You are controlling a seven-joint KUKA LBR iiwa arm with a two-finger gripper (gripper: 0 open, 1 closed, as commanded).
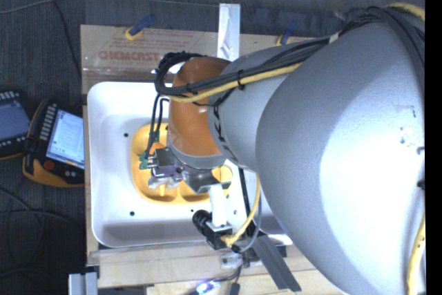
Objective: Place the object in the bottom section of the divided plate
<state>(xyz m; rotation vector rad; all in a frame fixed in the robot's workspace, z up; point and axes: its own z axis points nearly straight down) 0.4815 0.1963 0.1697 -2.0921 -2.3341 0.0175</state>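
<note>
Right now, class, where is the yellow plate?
The yellow plate lies in the white bin on the left of the camera view, mostly hidden beneath the arm's orange band and wrist.

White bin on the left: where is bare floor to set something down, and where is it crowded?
Bare floor in the white bin runs down its left wall beside the yellow plate, across the top left corner, and along the bottom wall below the plate. The centre is crowded: the arm's orange band and wrist hang over the plate, with cables at the bin's lower right.
</note>
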